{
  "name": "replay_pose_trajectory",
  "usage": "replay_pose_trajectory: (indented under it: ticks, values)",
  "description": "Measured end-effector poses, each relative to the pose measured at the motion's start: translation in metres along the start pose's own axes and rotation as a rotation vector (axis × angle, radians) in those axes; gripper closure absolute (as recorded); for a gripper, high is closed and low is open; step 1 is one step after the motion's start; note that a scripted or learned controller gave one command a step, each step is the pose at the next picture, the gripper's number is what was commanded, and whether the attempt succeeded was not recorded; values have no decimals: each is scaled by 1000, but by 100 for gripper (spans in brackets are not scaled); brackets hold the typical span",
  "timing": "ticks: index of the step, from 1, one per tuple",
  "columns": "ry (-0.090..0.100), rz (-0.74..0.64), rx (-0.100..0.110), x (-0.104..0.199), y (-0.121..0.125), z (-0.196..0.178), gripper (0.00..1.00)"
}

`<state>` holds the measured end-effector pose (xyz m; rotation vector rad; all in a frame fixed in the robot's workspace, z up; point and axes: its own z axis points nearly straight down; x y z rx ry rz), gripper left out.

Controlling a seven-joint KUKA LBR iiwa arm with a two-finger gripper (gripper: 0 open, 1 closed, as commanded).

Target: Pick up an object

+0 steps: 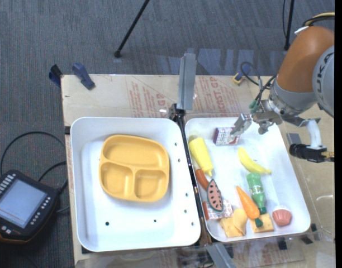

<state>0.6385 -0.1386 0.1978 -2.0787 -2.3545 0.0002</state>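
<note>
Grey carpet (59, 27) is seen across the upper part and the left side of the frame, and on it a brown counter (126, 94) with red printing is placed. Two shallow white bins are carried by the counter side by side. The left bin (87, 228) is occupied by a yellow divided plate (135, 167), which lies flat in its upper middle part.

The arm (308, 66), grey with an orange band, is reaching in from the upper right of the frame. Its gripper (242, 125) is held over the upper part of the right bin (294, 177), just above a small red and white box (224, 136). It cannot be told whether the gripper is open or closed, and nothing is seen to be held by it.

In the right bin many toy foods are laid. A yellow bottle (201, 154) is placed along the left wall, and below it an orange sausage (202, 178) and a watermelon slice (215, 195) are found. A banana (252, 162) lies near the middle, right of the bottle and apart from it. Under the banana a green bottle (256, 190) and a carrot (248, 203) are set side by side. Pieces of cheese (236, 223) are gathered at the lower edge, and a pink shell-shaped item (281, 216) is seen in the lower right corner.

At the lower left of the frame a control pendant (19, 204) with a screen rests on the carpet.
</note>
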Motion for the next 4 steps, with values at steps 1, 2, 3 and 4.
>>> replay_pose_trajectory:
  ticks: [1,2,3,4]
  values:
    - [5,-123,10,-41,-21,106,0]
    - [1,-121,-2,-42,-17,89,100]
    - [2,-121,0,-42,-18,90,0]
    - [3,-95,1,-66,-43,111,0]
